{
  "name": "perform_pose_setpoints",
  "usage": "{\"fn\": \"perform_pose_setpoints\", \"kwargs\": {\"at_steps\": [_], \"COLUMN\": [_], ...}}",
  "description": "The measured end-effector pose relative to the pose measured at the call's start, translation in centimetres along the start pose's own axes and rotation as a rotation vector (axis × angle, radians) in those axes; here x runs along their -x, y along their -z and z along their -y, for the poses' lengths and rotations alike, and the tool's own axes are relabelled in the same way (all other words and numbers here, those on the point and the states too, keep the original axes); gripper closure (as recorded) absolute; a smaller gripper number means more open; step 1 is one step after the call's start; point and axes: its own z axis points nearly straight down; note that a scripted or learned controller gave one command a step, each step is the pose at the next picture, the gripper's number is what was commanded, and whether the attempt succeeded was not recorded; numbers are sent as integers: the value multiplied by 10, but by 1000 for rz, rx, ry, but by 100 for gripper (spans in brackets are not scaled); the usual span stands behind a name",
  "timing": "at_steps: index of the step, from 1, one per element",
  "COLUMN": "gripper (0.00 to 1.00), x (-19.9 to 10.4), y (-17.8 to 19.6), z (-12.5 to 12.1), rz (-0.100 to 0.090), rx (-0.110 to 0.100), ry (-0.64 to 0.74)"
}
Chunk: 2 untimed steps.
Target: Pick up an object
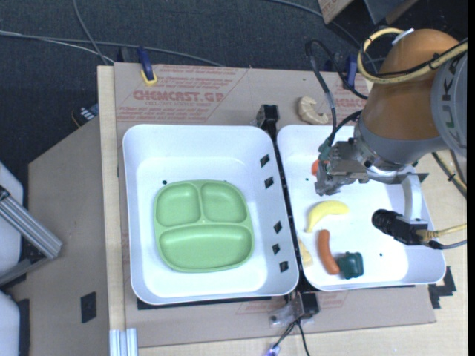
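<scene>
We hung the jaws (332, 180), state unclear, at twelve o'clock above the banana (327, 213), apparently to line up a grasp.

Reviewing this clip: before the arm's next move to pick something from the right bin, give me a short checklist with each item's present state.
1. Candidates in the right bin: ok. A yellow banana, an orange-red sausage and a teal block lie there.
2. Pincer over that bin: ok, it sits just above the banana in the view.
3. Pincer holding anything: cannot tell.
4. Banana free of neighbours: ok, a gap separates it from the sausage.
5. Sausage free of neighbours: not ok, the teal block lies against its lower end.
6. Green divided plate out of the way: ok, it lies in the left bin.
</scene>
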Motion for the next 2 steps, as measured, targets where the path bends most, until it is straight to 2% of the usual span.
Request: {"fn": "perform_pose_setpoints", "kwargs": {"at_steps": [1, 2], "gripper": [100, 100], "x": [-55, -107], "y": [-12, -30], "z": [-3, 15], "rz": [1, 1], "rx": [-1, -3], "ry": [-1, -1]}}
